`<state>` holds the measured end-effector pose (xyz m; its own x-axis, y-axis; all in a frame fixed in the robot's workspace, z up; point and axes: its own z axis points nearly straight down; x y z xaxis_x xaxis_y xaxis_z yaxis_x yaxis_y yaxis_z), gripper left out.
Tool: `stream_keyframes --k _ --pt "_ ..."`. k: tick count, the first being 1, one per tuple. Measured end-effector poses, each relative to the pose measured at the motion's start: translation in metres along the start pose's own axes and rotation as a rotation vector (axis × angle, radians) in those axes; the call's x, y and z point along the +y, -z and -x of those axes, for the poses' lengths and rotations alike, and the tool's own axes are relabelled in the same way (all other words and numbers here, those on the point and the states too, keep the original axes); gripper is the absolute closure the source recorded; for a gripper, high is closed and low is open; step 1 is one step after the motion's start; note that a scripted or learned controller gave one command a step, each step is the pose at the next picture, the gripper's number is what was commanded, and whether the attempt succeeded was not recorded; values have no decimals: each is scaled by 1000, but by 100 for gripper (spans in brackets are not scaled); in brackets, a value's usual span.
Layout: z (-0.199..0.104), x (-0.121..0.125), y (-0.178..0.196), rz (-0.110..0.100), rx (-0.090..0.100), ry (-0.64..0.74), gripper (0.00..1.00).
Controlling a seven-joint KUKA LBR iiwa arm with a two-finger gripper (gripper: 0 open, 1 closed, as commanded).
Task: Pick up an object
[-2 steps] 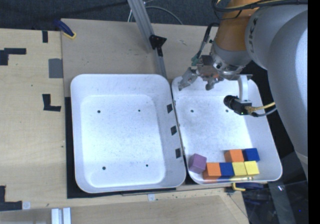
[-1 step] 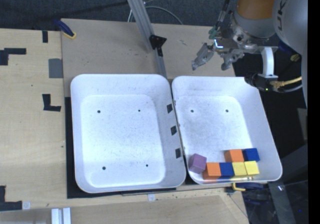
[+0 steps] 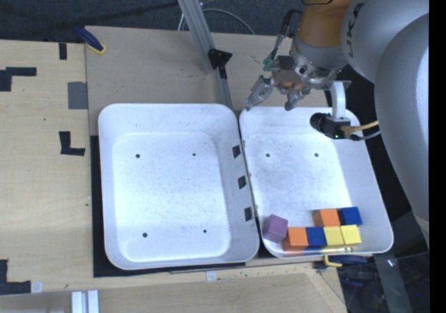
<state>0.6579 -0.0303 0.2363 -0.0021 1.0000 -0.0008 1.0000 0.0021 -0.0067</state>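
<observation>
My gripper (image 3: 273, 101) hangs over the far rim of the right bin (image 3: 362, 165), its two fingers spread open with nothing between them. Several small blocks lie along that bin's near edge: a purple block (image 3: 276, 226) at the left, then an orange block (image 3: 297, 236), a blue block (image 3: 316, 236) and two yellow blocks (image 3: 342, 235). Behind them sit another orange block (image 3: 325, 217) and another blue block (image 3: 349, 216). The gripper is well away from all of them, at the opposite end of the bin.
The left bin (image 3: 111, 165) stands beside the right one. A slanted metal pole (image 3: 198, 26) rises behind the bins. A black cable fitting (image 3: 327, 124) sits at the right bin's far rim. The arm's grey body (image 3: 401, 60) looms over the right side.
</observation>
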Motion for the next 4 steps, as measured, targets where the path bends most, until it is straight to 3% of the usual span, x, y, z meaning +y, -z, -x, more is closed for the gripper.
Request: stream_keyframes --k 1,2,3,4 --pt "-8 7 -48 0 0 -1 0" --pt "-30 -38 -45 2 0 0 0" --pt "-60 -44 -45 3 2 2 0" --pt "-116 18 -40 9 3 5 0"
